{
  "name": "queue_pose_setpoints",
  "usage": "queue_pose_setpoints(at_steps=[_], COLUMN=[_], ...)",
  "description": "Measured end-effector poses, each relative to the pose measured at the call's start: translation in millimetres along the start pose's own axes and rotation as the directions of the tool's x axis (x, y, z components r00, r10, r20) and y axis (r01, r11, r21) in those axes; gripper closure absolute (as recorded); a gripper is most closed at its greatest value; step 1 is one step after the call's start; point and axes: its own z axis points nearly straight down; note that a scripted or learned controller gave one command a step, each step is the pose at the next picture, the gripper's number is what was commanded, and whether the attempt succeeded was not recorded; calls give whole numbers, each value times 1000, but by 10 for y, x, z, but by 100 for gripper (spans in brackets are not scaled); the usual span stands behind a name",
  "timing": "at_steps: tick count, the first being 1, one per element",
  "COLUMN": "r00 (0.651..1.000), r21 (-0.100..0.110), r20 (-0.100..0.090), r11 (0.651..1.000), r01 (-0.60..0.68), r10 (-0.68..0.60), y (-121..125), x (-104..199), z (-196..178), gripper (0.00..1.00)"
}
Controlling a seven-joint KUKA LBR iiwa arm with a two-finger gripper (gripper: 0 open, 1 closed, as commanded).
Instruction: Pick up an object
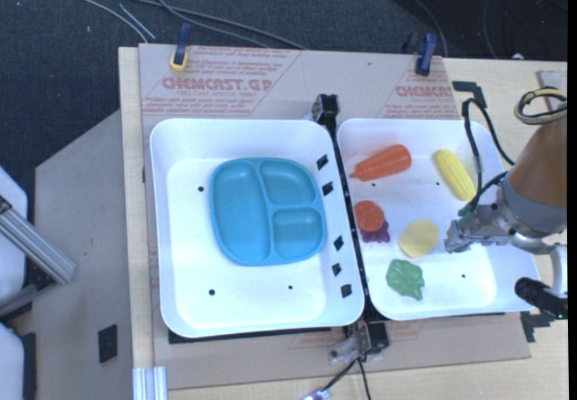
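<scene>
Low over the right bin (505,301), toward its right side: gripper (456,236), tip pointing at the yellow lump (419,238). Sits just beside that lump, perhaps touching; cannot tell which. Cannot tell how far open either, the tip being too small and dark against the wrist. Carries nothing that can be seen.

Likely target, judging by nearness: the yellow lump, lying on the bin floor between the gripper and the red and purple piece (370,219).

Risks from here:
- Could nudge the lump leftward rather than straddle it, since the approach looks to be from the side and the lump looks rounded and smooth. Would likely roll or slide off toward the red and purple piece.
- Could close on air if set too high or off centre.
- Could catch the green piece (405,278), near the lump on its front side, and drag both.
- Might snag the black cable (478,141) hanging over the bin beside the yellow corn (453,173) if the arm swings back.

Farther out, well apart from all this: orange carrot (382,162) at the bin's back, and blue divided plate (268,209) in the left bin (171,209).
</scene>
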Motion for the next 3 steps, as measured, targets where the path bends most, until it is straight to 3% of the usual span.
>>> queue_pose_setpoints(at_steps=[2,3], r00=[1000,1000], r21=[-5,-2], r20=[4,0], r11=[1000,1000], r01=[2,8], r10=[-2,-8], y=[-16,302], x=[23,586], z=[-1116,-1098], gripper=[100,100])
